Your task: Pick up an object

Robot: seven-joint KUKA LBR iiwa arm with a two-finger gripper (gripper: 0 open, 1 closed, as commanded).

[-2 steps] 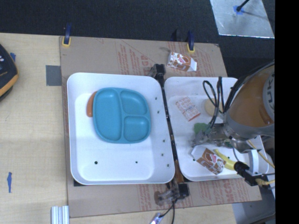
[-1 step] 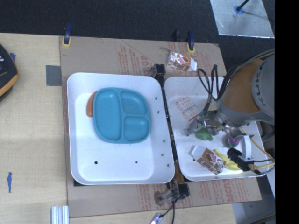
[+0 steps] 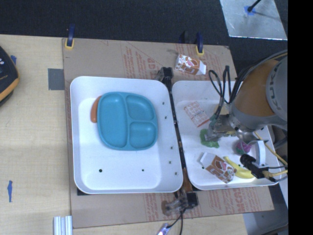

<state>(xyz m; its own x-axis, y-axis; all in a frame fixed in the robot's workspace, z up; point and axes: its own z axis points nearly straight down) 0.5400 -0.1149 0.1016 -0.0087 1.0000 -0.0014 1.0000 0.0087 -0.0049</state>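
A: Two shallow white plastic bins sit side by side on the desk (image 3: 29, 146). Which one has the tool over it?

B: The right-hand bin (image 3: 193, 148). The tool (image 3: 218, 129) hangs over its middle, at the end of the grey arm with the orange band (image 3: 259, 94).

A: And the thing to pick?

B: A small green lumpy object (image 3: 209, 139) lies in that bin's middle, directly below the tool and touching or nearly touching it; I cannot tell which.

A: Is the tool clenched or released?

B: I cannot tell; its lower end blurs into the green object, and nothing is visibly held.

A: What else is hard to read?

B: A small purple item (image 3: 243, 145) toward that bin's right side is half covered by the arm and cables. A yellow curved piece like a banana (image 3: 238, 170) lies at the bin's near right, its end crossed by a black cable.

A: Other contents?

B: A flat pale sachet with red print (image 3: 195, 112) at the bin's far left, a glossy brown-and-white packet (image 3: 220, 168) at its near side, and a similar packet (image 3: 190, 65) on the cardboard just beyond its far edge.

A: And left of that bin?

B: The left-hand bin (image 3: 78, 146), holding a smooth blue divided plate (image 3: 127, 121) with an orange object (image 3: 93, 110) mostly hidden under its far side.
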